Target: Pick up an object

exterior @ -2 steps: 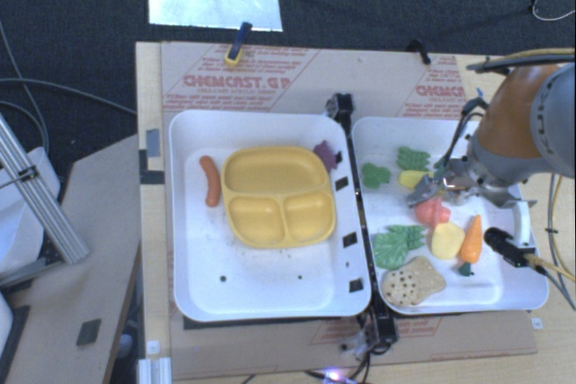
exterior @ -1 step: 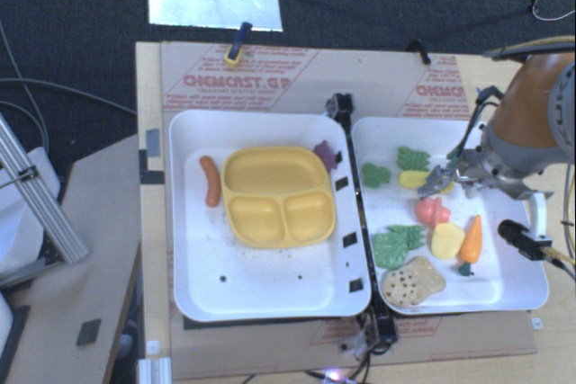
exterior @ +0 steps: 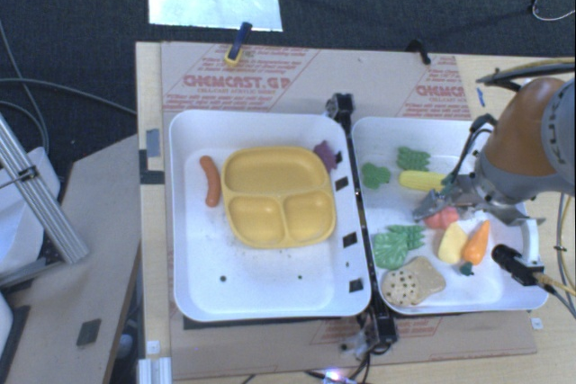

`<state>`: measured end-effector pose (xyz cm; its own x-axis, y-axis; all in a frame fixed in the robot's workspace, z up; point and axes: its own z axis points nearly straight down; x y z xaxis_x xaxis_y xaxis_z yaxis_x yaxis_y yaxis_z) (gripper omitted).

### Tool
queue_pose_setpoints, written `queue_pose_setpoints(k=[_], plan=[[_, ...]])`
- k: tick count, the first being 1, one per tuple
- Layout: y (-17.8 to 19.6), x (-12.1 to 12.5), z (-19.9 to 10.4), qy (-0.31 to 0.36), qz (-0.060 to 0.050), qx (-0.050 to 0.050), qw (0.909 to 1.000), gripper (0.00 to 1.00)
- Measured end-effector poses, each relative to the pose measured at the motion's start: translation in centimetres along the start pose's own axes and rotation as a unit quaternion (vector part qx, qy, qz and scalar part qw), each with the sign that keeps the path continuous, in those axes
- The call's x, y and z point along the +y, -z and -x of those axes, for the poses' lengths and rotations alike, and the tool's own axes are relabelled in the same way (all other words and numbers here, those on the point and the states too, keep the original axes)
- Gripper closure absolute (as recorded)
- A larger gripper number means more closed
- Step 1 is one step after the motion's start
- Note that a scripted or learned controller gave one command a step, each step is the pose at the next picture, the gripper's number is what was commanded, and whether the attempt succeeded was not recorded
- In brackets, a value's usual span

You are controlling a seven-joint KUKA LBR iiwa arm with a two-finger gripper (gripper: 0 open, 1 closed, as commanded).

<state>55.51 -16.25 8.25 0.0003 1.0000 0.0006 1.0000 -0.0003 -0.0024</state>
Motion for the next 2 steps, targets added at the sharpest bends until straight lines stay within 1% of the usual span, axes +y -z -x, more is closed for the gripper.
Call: queue_pose_setpoints(k=[1,2], plan=[[1.4,0.3,0.0,0.000,0.004,-0.001,1.0000,1.00],[10.9,5.9,-8.9,0.007,0.009,0.001,0.9999,1.00]])
